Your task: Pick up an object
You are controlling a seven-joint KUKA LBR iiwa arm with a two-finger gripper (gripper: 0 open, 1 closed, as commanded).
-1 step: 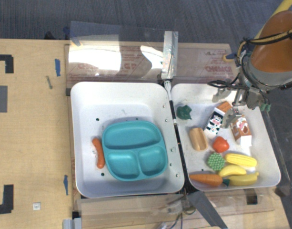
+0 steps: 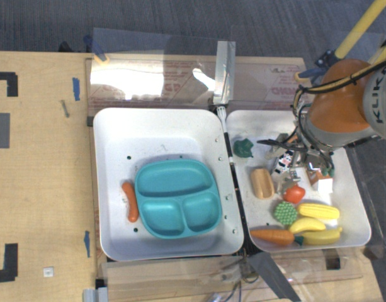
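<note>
Nearest the camera, a carrot point(image 2: 272, 235) lies along the front wall of the right bin point(image 2: 359, 222), beside two bananas point(image 2: 318, 211) stacked at the front right corner. Just behind them sit a green studded ball point(image 2: 284, 213) and a red tomato point(image 2: 294, 194), touching or nearly so. Any of these could be the object to pick; they crowd together, so a clean grasp looks awkward. A tan bread roll point(image 2: 262, 183) stands a little apart to the left, and a dark green piece point(image 2: 244, 147) lies near the bin's back left. The gripper point(image 2: 292, 168) hangs over the middle of this bin, just above the tomato, its tip lost among small cluttered parts, so whether it is apart or closed cannot be told. The left bin point(image 2: 111, 131) holds a teal divided tray point(image 2: 178, 197) with a sausage point(image 2: 131, 201) just beside its left edge.
</note>
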